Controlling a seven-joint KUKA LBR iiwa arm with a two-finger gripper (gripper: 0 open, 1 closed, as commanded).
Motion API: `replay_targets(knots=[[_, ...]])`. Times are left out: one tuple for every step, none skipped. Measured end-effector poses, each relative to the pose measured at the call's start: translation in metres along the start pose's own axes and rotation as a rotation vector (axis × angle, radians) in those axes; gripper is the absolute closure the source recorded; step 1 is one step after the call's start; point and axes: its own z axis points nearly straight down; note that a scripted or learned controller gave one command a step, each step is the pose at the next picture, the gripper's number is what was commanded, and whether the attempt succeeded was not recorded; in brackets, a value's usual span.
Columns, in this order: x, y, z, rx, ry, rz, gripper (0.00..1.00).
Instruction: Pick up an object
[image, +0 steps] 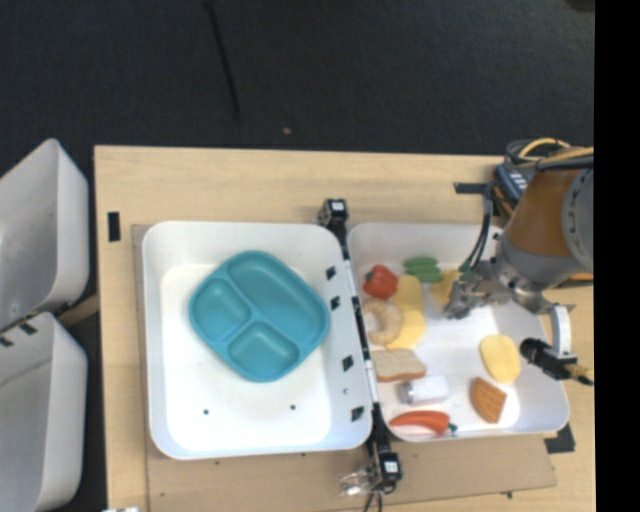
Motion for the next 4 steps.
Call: replay_targets(knots=[[0.002,0.011,-0.051,-0.002,0.002,-0.007,1.0],[-0.003,0.023,-0.1,-0.002,0.002,-0.008,1.0],[-0.005,0.024,-0.128,0.0,0.003,-0.01,1.0],[0.046,0.011,-0.136,0.003,0.005,-0.01,1.0]])
